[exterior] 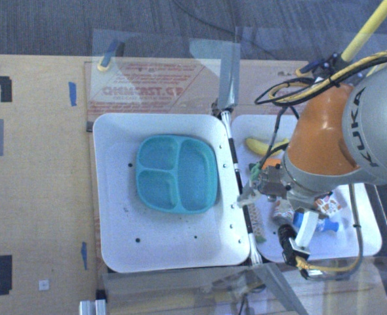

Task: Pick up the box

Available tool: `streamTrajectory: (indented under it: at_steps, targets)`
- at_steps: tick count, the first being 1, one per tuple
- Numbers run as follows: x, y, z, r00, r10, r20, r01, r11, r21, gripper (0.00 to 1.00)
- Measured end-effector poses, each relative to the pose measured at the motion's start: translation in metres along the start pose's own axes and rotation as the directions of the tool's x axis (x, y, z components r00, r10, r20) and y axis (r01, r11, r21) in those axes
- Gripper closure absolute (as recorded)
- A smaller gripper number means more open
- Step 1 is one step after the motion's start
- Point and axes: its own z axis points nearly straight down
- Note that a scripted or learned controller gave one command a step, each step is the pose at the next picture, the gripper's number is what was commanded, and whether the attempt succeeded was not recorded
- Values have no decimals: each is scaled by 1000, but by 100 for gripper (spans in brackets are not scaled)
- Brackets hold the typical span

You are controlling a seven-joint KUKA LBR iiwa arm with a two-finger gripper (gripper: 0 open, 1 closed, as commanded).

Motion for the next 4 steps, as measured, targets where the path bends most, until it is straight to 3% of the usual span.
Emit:
streamTrajectory:
  at_steps: [1,2,3,4]
  targets:
    - [-52,42,-178,997,-83,2,83,997,-4,0]
    - [-22,40,-4,997,76,0,-76,997,-2,0]
    - [-104,31,-224,997,79,1,-79,997,-4,0]
    - [-60,13,-60,986,167,0,-167,986,-2,0]
